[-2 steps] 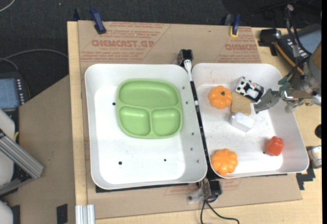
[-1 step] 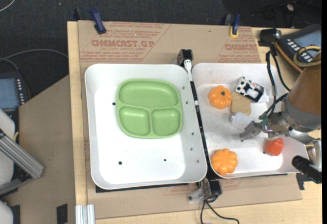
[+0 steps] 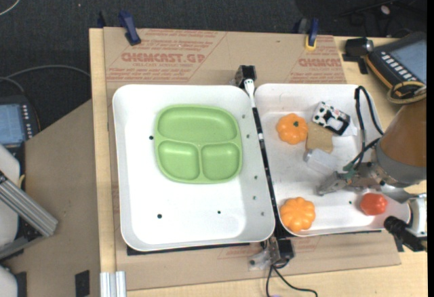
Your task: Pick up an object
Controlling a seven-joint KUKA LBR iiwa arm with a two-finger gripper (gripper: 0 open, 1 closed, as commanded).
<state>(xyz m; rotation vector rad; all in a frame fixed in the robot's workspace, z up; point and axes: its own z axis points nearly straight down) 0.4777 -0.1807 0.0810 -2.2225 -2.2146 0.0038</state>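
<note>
in the camera view you see the arm (image 3: 407, 146) reaching into the right bin (image 3: 271, 95) from the right, its orange band just above the wrist. the claw (image 3: 330, 186) sits low over the bin floor, its grey fingers (image 3: 328, 187) pointing left. you cannot tell from this angle whether they are spread or pressed together, and nothing is visible between them.

just behind the claw, to its right, a small red tomato-like object (image 3: 373, 204) rests on the bin floor beside the wrist. down and to the left of the claw, an orange pumpkin (image 3: 298, 213) lies against the bin's near rim. up and to the left of the claw sits a second orange pumpkin (image 3: 291, 129), and right above the claw lies a tan cardboard-coloured piece (image 3: 320, 142), with a black-and-white block (image 3: 329, 118) beyond it.

well to the left of the claw, the left bin (image 3: 135, 207) holds a green divided plate (image 3: 198, 143).
</note>
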